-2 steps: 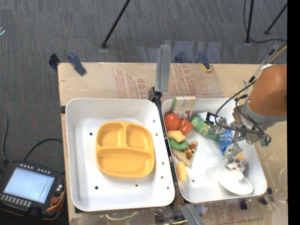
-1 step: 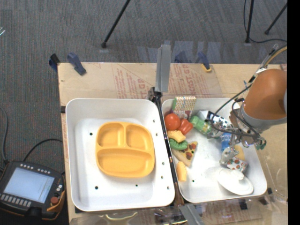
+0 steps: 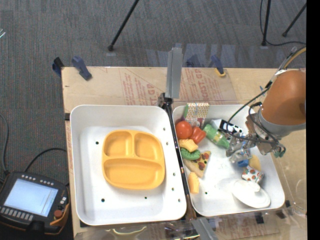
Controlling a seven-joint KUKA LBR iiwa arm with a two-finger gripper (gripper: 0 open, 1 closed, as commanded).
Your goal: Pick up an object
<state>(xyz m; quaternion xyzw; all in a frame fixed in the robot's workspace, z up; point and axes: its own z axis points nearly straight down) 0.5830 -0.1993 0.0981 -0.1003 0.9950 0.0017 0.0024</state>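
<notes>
1. The pincer point(image 3: 239, 153) hangs low over the right bin point(image 3: 278, 180), reaching in from the right under the arm's orange band point(image 3: 285, 98). Its metal fingers point down and leftward; whether they are open or closed cannot be told, and nothing is visibly caught between them.
2. Just under and to the right of the pincer lies a small blue piece point(image 3: 243, 162), close to the tips; contact is unclear.
3. A yellow wedge point(image 3: 255, 162) sits just right of that piece.
4. Below the pincer rest a spotted toy point(image 3: 251, 174) and, further down, a white dish point(image 3: 251, 194).
5. Immediately left of the pincer lies a green bottle point(image 3: 217, 135), its dark-labelled end towards the fingers.
6. Further left are a red tomato point(image 3: 183, 129), a red pepper point(image 3: 198, 134), a pizza slice point(image 3: 200, 164) and a yellow block point(image 3: 193, 183).
7. Well away to the left, the other bin point(image 3: 82, 134) holds a yellow divided plate point(image 3: 133, 159).
</notes>
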